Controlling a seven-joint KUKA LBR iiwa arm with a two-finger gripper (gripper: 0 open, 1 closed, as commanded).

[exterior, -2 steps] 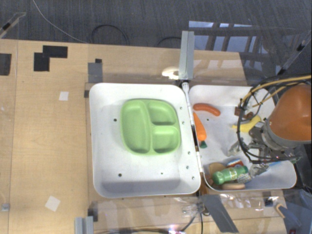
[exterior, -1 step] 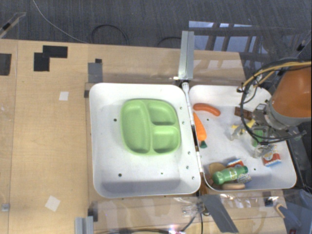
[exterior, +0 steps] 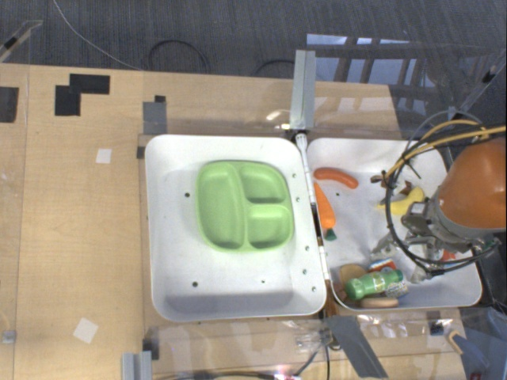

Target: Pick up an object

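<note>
A robotics laboratory bench is showing here, with a grey KUKA arm [exterior: 467,204] wearing an orange band and trailing yellow and black cables as it is reaching in from the right. Two shallow white bins [exterior: 166,236] are sitting side by side on a pale wooden benchtop [exterior: 71,236], held in place by grey metal brackets [exterior: 302,85]. Black marker patches [exterior: 79,92] are lying on the wood, and clear panels are standing along the bench's edges. Dark grey carpet [exterior: 198,14] is running behind, with a thin cable [exterior: 87,42] snaking across it. Toy food and a green divided plate [exterior: 242,205] are serving as test props.
</note>
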